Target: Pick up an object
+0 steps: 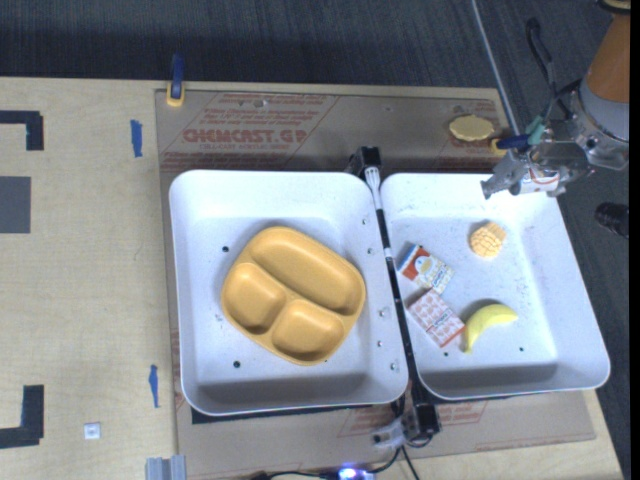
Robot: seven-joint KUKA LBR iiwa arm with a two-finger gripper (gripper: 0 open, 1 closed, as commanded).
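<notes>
Whether the fingers are spread or pressed together cannot be told; the gripper [505,181] hangs over the right bin's [575,298] far edge. Inside lie a corn piece [487,239], banana [486,323] and two packets [428,290].

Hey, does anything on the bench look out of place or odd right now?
One thing: a small yellow disc lies outside both bins, on the brown board behind the right bin. The divided yellow plate in the left bin also sits askew.
</notes>
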